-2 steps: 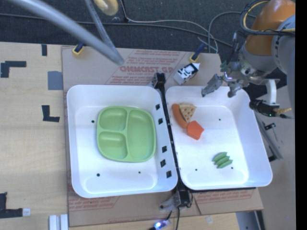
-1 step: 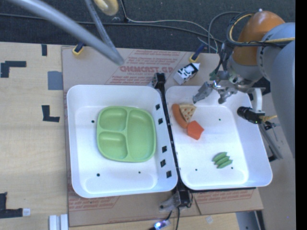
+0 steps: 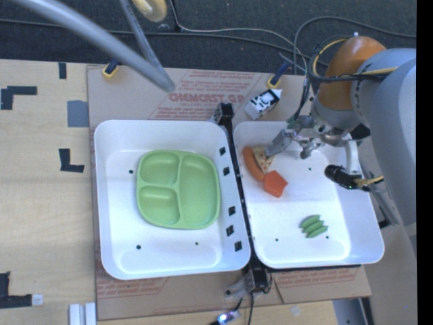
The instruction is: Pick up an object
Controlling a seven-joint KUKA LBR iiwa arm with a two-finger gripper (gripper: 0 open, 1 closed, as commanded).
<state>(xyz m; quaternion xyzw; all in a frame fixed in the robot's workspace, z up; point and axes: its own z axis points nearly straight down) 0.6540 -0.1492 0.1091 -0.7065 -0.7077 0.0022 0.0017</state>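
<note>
A grey KUKA arm (image 3: 396, 114) w/ an orange band (image 3: 348, 70) above the wrist reaches in from the right over the right bin (image 3: 352, 246), its two-finger gripper (image 3: 274, 146) low at the bin's upper-left area. One grey finger (image 3: 279, 142) points down-left toward a small cluster of food items; whether the fingers are spread or closed can't be told from this angle, and nothing is clearly seen between them.

Just below the fingertip lies a yellowish pizza-slice-like piece (image 3: 264, 160), touching or overlapping an orange hot-dog-shaped item (image 3: 252, 162) that runs along the bin's left side. An orange-red block (image 3: 275, 184) sits right beside them, a bit lower and to the right. Well apart, toward the bin's lower right, rest green pea pods (image 3: 313, 226), alone on the white floor.

The left bin (image 3: 111, 181) holds a light-green divided plate (image 3: 178, 188) w/ three compartments, lying flat near the centre. A row of black clips (image 3: 229, 181) marks the seam where the two bins meet.

Both bins sit on a cardboard sheet (image 3: 203, 90) w/ red print, on a wooden benchtop (image 3: 40, 195) marked w/ black tape pieces. A small black-and-white object (image 3: 262, 101) lies on the cardboard just above the right bin. Cables (image 3: 223, 32) trail across the dark floor at top; a blurred grey pole (image 3: 81, 26) crosses the upper left.
</note>
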